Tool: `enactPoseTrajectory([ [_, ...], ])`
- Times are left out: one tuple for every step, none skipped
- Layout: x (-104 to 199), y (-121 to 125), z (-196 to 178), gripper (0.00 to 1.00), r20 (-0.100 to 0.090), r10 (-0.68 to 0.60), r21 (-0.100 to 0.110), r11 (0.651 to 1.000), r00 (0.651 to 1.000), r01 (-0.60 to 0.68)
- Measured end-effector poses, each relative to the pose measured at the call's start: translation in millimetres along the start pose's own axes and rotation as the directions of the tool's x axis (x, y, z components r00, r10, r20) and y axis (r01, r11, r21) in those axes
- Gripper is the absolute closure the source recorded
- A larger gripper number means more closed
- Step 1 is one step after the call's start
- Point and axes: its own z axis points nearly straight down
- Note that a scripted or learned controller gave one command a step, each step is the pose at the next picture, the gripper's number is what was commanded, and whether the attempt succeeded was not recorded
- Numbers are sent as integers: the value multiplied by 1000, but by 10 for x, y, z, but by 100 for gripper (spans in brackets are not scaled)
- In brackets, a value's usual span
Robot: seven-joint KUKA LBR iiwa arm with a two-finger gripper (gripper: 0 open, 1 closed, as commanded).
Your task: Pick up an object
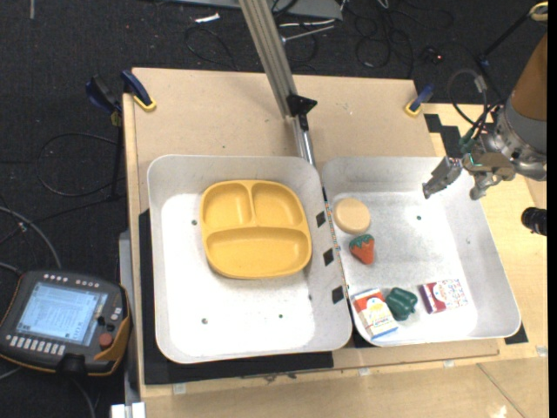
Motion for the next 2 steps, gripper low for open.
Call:
enactPoseTrajectory([
  [0,0,0,0,0,0,0,1000,1000,0],
  [-35,-100,525,0,0,3,6,1000,1000,-3],
])
